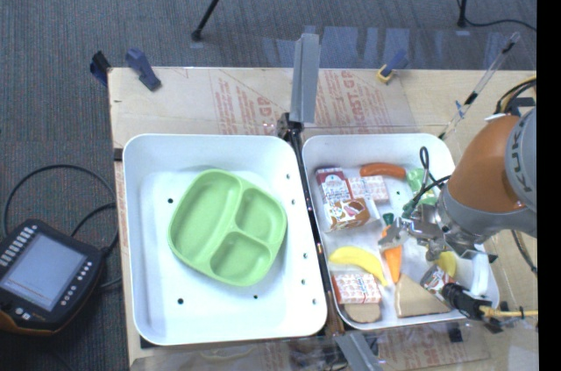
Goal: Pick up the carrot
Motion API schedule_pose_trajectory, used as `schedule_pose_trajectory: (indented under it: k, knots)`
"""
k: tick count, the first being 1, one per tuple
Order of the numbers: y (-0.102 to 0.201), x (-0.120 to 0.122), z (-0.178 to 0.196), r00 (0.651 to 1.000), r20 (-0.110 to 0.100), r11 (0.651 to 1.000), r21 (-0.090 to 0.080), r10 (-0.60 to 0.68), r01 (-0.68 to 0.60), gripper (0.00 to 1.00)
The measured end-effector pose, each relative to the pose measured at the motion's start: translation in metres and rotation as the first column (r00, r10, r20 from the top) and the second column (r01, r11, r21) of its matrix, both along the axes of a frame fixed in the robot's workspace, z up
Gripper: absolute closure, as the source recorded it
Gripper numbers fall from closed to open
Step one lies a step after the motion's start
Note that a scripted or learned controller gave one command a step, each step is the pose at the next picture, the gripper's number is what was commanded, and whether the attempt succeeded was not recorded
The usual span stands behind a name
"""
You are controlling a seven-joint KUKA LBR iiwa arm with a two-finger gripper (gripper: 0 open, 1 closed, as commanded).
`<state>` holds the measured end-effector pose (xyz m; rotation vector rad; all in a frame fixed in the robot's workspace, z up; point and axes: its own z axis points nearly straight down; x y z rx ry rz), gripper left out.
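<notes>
One orange carrot (394,262) lies in the right bin (317,148), just left of the gripper (419,239), whose state cannot be told, beside a banana (357,260).

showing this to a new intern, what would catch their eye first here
The bright green three-compartment plastic plate lies alone in the left white bin. In the right white bin, toy foods crowd together, with the small orange carrot beside a yellow banana. The grey-and-orange arm's gripper hangs just above the carrot.

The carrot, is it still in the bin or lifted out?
In the bin: the carrot lies in the right bin, beside the banana.
</notes>
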<state>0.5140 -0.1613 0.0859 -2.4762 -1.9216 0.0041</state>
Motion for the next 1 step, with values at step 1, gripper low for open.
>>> schedule_pose_trajectory:
  k: [1]
  knots:
    - [-0.0006, -0.0008, 0.0083, 1.0, -0.003, 1.0, 0.003, -0.007, 0.007, 1.0]
